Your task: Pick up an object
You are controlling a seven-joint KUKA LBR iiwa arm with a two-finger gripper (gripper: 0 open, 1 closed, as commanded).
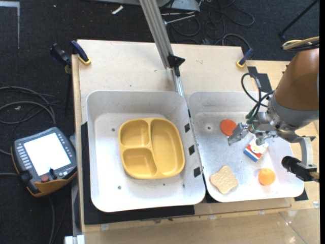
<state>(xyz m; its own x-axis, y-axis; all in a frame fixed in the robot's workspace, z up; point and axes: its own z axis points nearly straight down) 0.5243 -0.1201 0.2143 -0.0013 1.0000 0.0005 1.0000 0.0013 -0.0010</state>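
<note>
Gripper point(252, 134) hangs low over the right bin point(203, 105), just above a small white carton point(255, 150) with blue and red print — from this slant I cannot tell how wide it stands, and nothing shows held in it.

I judge the carton to be the target. It lies near the middle of that bin, between a red disc point(228, 126) up-left and an orange ball point(266, 177) below-right, with a slice of toast point(224, 180) near the front edge. It looks like a light toy box, stiff enough to take a squeeze, with smooth printed faces that may slip. I would close across its narrow flat sides, low on the body, since a light box can tip or skate if only a corner is caught.

The bin floor is smooth white plastic, shallow-walled — things will slide on it. Room around the carton is fair: ball and disc are near but apart. A yellow tray point(151, 148) sits in the left bin point(101, 111). Both bins rest on the desk point(127, 65).
</note>
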